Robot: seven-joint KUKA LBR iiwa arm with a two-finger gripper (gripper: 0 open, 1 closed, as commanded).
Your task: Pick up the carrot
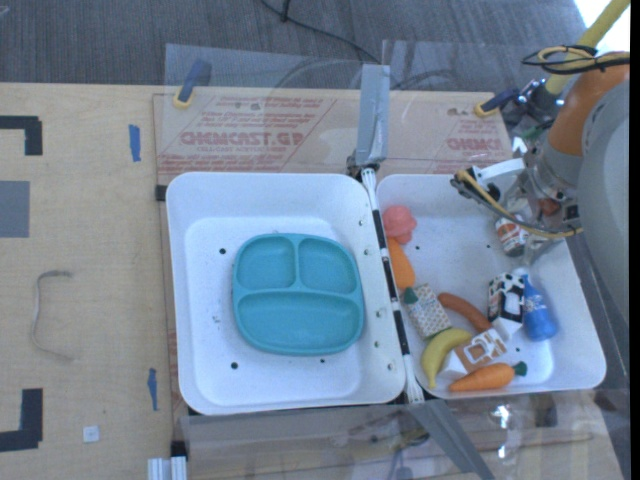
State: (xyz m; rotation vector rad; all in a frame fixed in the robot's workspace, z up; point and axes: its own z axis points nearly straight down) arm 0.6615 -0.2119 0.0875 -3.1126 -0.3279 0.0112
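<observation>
The carrot (483,376), orange with a small green top, lies on its side near the front edge of the right bin (585,363). It rests just right of a yellow banana (440,352) and below a small white box (484,347). My gripper (520,240) hangs over the bin's far right part, well behind the carrot and apart from it. A small red-and-white object (509,236) sits right at the gripper's tip, and cables partly hide that spot.
The right bin also holds a pink toy (398,220), an orange piece (401,264) by the left wall, a checkered packet (428,311), an orange sausage shape (463,310), a black-and-white toy (507,295) and a blue toy (539,320). A teal divided plate (297,294) lies in the left bin (200,268).
</observation>
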